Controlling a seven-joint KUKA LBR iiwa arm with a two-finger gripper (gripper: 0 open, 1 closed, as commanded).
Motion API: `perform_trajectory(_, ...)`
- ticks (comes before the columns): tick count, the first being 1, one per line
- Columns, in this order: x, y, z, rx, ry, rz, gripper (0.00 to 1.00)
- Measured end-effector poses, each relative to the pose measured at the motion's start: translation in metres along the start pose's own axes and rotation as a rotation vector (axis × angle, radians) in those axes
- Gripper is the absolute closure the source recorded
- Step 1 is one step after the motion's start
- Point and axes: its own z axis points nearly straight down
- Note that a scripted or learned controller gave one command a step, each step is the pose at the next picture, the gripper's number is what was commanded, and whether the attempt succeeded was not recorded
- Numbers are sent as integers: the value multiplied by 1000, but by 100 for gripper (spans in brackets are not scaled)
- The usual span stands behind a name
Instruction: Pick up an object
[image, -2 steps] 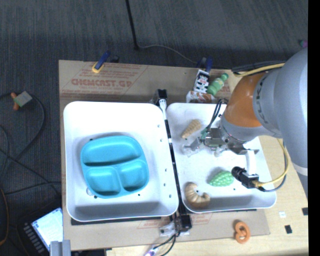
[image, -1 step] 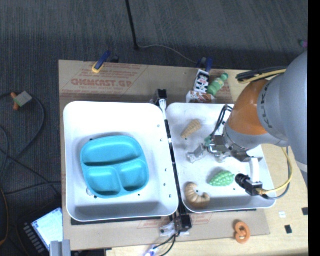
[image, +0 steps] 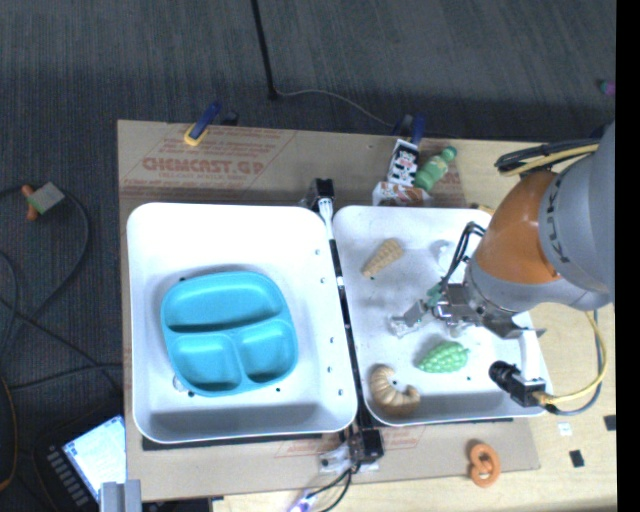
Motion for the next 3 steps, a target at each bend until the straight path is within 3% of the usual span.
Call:
perform_trajectory(1, 7, -42, -16, 0, 1, 0, 0)
perform_trajectory(2, 7, -42, -25, 0, 1, 0, 100)
perform_trajectory(3, 72, -17, -84, -2, 1, -2, 100)
